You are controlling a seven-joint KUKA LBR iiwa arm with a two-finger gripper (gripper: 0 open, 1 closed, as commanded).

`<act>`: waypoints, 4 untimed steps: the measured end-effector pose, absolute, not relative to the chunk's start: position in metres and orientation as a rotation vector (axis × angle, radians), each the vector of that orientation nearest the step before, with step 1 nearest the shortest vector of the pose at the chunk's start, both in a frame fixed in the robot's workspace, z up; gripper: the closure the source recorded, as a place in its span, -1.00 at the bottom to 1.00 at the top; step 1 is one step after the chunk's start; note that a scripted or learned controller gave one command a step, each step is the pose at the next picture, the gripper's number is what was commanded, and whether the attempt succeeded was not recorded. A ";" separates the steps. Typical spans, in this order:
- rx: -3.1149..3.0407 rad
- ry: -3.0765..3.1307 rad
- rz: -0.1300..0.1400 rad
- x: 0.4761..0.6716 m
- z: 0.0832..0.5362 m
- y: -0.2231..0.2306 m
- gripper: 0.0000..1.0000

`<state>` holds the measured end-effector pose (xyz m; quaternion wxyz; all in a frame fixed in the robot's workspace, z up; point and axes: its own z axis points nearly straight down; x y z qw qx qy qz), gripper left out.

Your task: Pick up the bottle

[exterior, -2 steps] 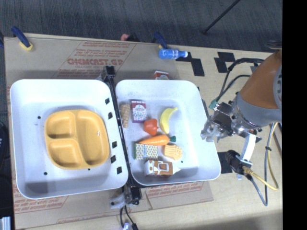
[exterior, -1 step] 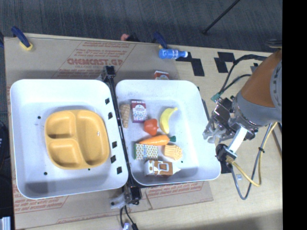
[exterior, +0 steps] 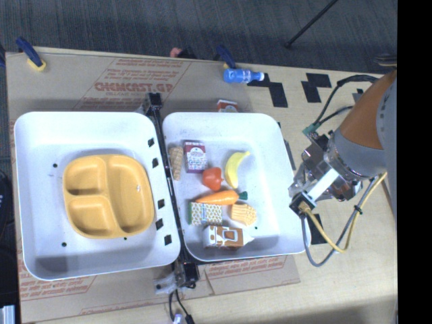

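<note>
Gripper [exterior: 312, 174]: positioned above the bench [exterior: 351, 282], just outside the near wall of the right bin [exterior: 286, 181], not over the bin floor. I cannot tell whether it is spread or closed. Nothing is seen held in it.

Nearest items, all in the right bin, on the side towards the view's left of my gripper:
- a yellow waffle [exterior: 244, 213], closest to me, touching a patterned green packet [exterior: 204, 212] on its far side;
- a small brown and white carton [exterior: 225, 236], lying towards the view's bottom from those two;
- a carrot [exterior: 216, 198], lying across just above the packet and waffle;
- a banana [exterior: 235, 168], with a tomato [exterior: 212, 177] just beside it;
- a red box [exterior: 195, 156] and a pale wafer [exterior: 177, 163], further from me, near the wall shared with the left bin [exterior: 40, 123].

Bottle [exterior: 240, 76]: blue, lying on its side on the bench, outside both bins, beyond the right bin's far wall. It is well apart from my gripper, towards the view's top and left.

The left bin, furthest from me, holds a yellow divided plate [exterior: 108, 194].
</note>
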<state>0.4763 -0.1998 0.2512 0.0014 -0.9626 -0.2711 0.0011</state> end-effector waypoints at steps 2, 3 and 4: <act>-3.125 -0.327 0.002 0.476 0.251 -0.211 1.00; -3.123 -0.327 0.003 0.476 0.252 -0.211 1.00; -3.124 -0.328 0.001 0.476 0.254 -0.211 1.00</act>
